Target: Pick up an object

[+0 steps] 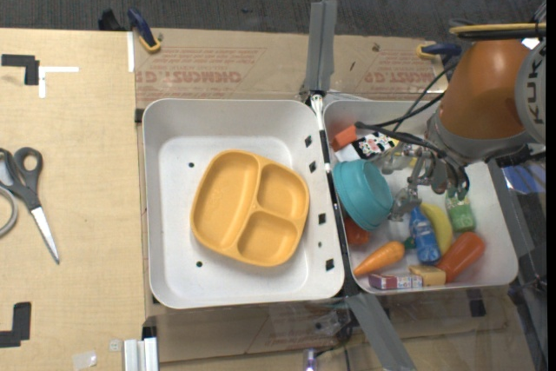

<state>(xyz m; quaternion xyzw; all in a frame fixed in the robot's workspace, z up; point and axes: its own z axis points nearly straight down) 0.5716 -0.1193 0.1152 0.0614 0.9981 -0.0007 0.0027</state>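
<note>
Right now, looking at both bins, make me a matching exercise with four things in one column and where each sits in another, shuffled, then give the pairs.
Things:
1. yellow divided plate
2. teal bowl
3. carrot
4. scissors

Places:
A. on the bench, left of both bins
B. near the front edge of the right bin
C. middle of the left bin
D. against the right bin's left wall

Pairs: 1-C, 2-D, 3-B, 4-A
</note>
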